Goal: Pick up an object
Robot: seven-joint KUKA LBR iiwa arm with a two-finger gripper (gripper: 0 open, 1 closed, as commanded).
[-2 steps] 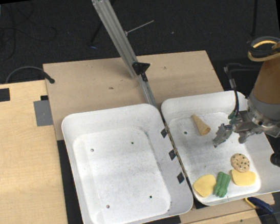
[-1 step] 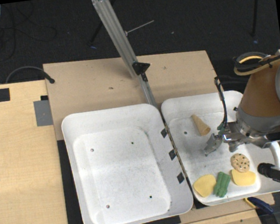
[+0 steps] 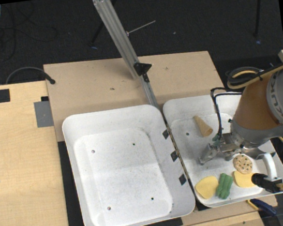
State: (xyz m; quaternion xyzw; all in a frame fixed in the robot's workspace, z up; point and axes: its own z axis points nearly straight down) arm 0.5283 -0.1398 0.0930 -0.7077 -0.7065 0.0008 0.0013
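Note:
The right bin (image 3: 183, 114) holds several small items. A tan cone-shaped piece (image 3: 203, 126) lies toward its back. Along the front edge sit a yellow piece (image 3: 207, 187), a green piece (image 3: 224, 186) and a second yellow piece (image 3: 243, 179). A round brown disc with pale dots (image 3: 242, 163) lies just behind them. My gripper (image 3: 209, 156) hangs low over the middle of the right bin, left of the disc and below the cone. I see nothing held in it.
The left bin (image 3: 119, 170) lies beside the right one, and a ridge with black clips (image 3: 174, 155) separates them. A metal rail (image 3: 121, 39) slants up from behind the bins. The arm's orange band (image 3: 255, 107) overhangs the right bin's right side.

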